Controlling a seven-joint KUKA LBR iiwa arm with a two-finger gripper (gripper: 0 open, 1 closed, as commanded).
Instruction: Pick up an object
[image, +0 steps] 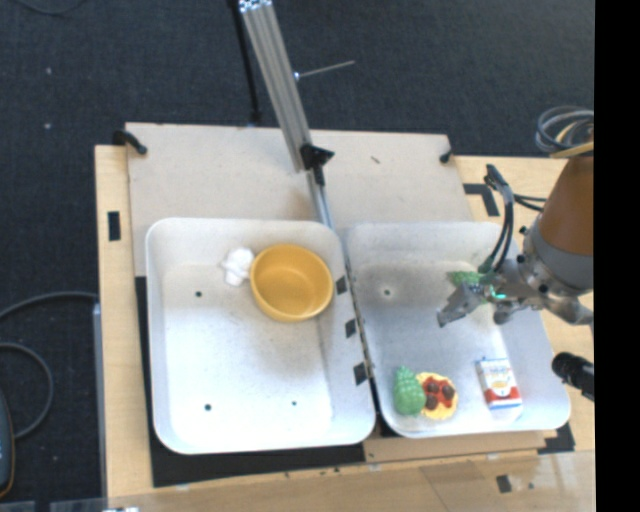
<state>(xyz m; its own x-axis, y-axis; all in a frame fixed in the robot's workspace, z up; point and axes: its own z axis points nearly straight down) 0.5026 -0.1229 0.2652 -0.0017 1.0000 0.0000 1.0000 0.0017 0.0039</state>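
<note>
Green toy (406, 390) (right bin's near edge) lies below the spread, empty hand (472, 305).

- I see 2 bins side by side: left bin (180, 400), right bin (400, 260).
- Left bin: bowl (291, 282) near the far edge, small crumpled lump (237, 265) touching its left side.
- Right bin, near edge: bumpy toy (406, 391), round item (437, 395) just right of it, small carton (498, 384) farther right.

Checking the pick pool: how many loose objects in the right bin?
3, all along its near edge: a green bumpy toy, a round yellow-and-red toy touching it, and a small red-and-white carton further right. The arm could hide more.
</note>
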